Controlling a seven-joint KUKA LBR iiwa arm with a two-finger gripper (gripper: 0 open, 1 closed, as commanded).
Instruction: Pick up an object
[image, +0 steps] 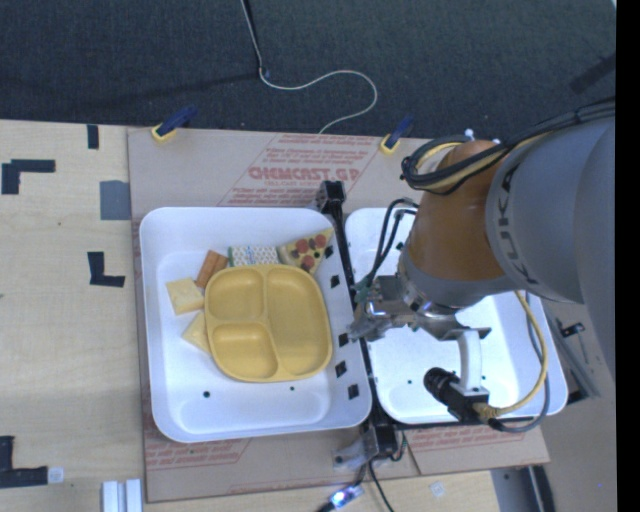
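Arm (500, 225): grey, orange band, over right bin (520, 400), hiding gripper; finger state cannot be told.
Yellow plate (268, 322): left bin (160, 300), atop crackers (185, 296).

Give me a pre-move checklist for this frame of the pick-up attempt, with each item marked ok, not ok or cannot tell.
1. Objects available to pick: ok. The yellow divided plate lies in the left bin, with small food-like pieces along its upper left edge.
2. Gripper over a target: not ok. It sits at the divider between the bins, under the arm's wrist, beside the plate rather than above it.
3. Object between the fingers: cannot tell; the wrist hides them.
4. Plate lying flat: ok, though it partly covers some pieces.
5. Cables clear of the path: cannot tell. The yellow cable loops over the right bin.
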